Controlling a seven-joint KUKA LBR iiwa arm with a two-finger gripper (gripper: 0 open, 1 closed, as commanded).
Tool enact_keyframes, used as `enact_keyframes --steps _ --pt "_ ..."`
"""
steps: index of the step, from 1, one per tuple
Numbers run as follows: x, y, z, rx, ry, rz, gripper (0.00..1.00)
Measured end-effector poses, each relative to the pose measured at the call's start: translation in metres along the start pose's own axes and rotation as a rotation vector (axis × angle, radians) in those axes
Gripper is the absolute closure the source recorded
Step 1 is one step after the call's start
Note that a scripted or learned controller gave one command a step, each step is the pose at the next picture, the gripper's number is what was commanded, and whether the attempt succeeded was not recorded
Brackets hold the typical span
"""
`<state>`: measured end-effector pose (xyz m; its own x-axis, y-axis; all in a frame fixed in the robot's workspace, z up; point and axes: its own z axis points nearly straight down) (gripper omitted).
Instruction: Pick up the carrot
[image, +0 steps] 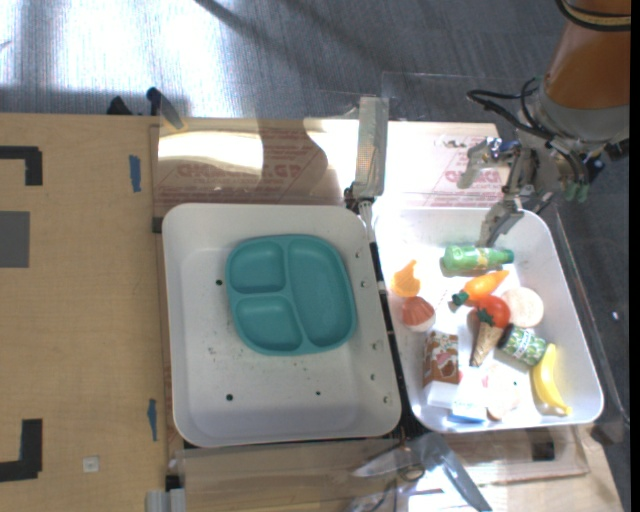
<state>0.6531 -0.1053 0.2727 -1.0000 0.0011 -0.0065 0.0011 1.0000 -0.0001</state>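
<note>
While leaves point left, carrot (483, 285) lies near-horizontal.

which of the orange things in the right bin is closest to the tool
The carrot, lying just below the green bottle. The tool hangs above the bottle; the other orange piece sits farther left, by the bin's wall.

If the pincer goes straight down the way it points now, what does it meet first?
Probably the green bottle lying just under the pincer, not the carrot beyond it; depth is unclear from this slanted view.

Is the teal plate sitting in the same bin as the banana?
No, the teal plate lies in the left bin, while the banana is in the right bin.
</note>
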Motion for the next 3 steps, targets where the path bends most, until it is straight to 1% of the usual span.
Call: enact_keyframes --steps 1,2,3 --pt "0.041 0.000 0.182 0.000 -0.006 0.146 0.00" --pt "0.102 0.011 0.183 0.001 -0.002 0.060 0.00" --pt "0.034 -0.012 0.175 0.000 -0.004 -0.502 0.00"
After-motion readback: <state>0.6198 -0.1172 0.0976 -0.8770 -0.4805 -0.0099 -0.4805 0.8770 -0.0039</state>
